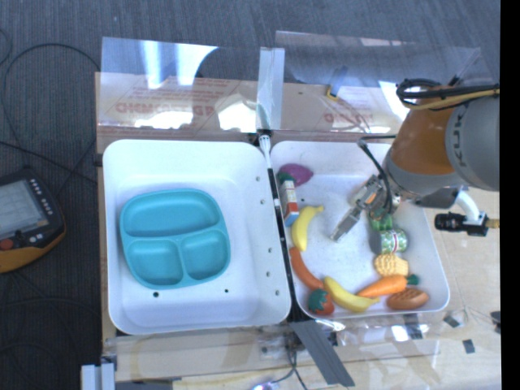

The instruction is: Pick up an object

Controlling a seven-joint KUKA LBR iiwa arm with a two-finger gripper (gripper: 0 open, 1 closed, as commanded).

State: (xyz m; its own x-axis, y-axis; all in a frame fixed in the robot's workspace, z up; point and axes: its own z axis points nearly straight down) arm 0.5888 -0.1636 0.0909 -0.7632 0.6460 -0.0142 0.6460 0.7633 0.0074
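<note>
Gripper (363, 207): seen in the right bin (357, 157), centre-right of frame; fingers spread apart, nothing seen between them, one long finger (345, 225) slanting toward the bin floor.

Writing: faint reversed lettering is noted on the cardboard above the bins, not legible.

Objects: green can (391, 238) lies just right of the gripper, possibly touching. Yellow banana (302, 225) lies to its left, apart. Corn (391, 264), carrot (382, 286) and bread roll (407, 298) are grouped below it. Blue tray (174, 236) sits in the left bin (146, 157).

Tray (172, 238) in left bin (122, 165); toy foods in right bin (341, 159), banana (301, 226) left, corn (391, 264) right.
</note>
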